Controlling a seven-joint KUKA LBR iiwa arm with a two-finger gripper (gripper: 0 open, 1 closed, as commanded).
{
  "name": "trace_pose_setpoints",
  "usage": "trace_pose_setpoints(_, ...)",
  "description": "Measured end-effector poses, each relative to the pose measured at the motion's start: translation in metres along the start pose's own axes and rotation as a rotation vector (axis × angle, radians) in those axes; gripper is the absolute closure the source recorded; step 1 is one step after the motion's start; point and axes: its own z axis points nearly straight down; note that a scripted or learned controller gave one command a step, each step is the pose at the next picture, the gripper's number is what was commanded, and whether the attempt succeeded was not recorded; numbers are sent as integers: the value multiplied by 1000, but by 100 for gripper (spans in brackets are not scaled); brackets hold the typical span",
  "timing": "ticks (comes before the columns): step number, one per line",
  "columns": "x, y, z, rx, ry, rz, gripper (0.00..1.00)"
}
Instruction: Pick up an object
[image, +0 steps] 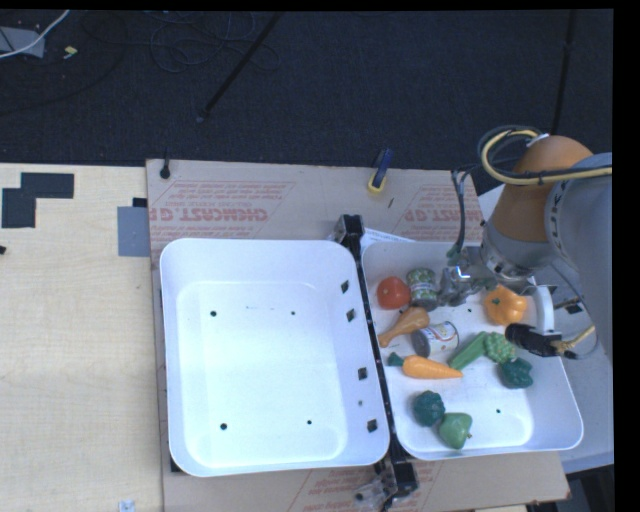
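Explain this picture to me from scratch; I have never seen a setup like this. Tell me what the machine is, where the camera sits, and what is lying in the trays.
The camera sits above a bench and looks down at a slant. On the right is a grey robot arm with an orange band; its end effector reaches down into the right bin. Whether it holds anything cannot be told from here.

Two shallow white bins sit side by side. The right one holds toy food: a red tomato, a small can, an orange carrot, an orange pepper, a green pepper and some dark green pieces. The left bin shows bare white.
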Motion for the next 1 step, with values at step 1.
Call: trace_pose_setpoints(1, 0, 0, -10, 1, 0, 0, 100)
